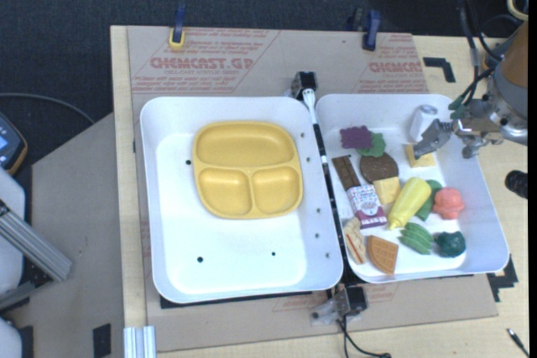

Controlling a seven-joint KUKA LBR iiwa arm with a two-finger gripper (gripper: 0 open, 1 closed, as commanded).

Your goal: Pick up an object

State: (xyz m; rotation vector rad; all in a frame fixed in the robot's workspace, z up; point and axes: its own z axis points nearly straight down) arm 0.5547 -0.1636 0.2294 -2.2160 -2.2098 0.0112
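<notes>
The right bin (495, 243) holds several toy foods: purple grapes (355, 136), a brown cookie (379, 167), a chocolate bar (345, 172), a pink-and-white packet (366, 205), a yellow fruit (409, 201), a pink tomato (449, 202), broccoli (450, 243) and an orange wedge (382, 253). My gripper (453, 138) hangs over that bin's far right part, open, with nothing between its fingers. Its left finger (434, 133) stands just above a small yellow cheese block (422, 156) and beside a silver can (422, 116).
The left bin (168, 247) holds a yellow divided plate (247, 168). A black divider strip (323, 172) runs between the bins. The arm's body (512, 88) and cables stand at the right edge, over the brown bench board (252, 54).
</notes>
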